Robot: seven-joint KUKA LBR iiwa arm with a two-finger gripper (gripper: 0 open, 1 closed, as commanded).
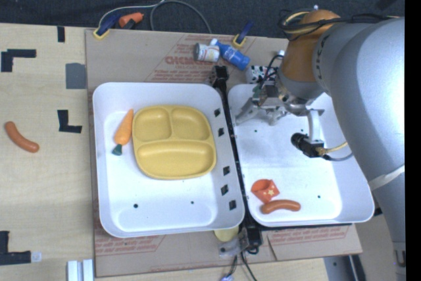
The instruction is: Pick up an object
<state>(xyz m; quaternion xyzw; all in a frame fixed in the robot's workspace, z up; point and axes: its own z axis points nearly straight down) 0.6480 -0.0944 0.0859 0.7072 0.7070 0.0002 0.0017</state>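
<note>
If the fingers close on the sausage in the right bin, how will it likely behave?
The sausage is a smooth rounded cylinder, so it may roll or slip when nudged. It looks like a small toy, so probably light. It lies beside the red piece, which a grasp might bump.

A divided plate (174,141) lies in the left bin (105,161), a carrot (123,128) beside it.

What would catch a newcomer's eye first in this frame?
The big grey arm with its orange band fills the right side, its gripper low over the top of the right bin. Next comes the yellow divided plate in the left bin, with a toy carrot beside it. A red piece and a sausage lie near the right bin's front edge.
</note>
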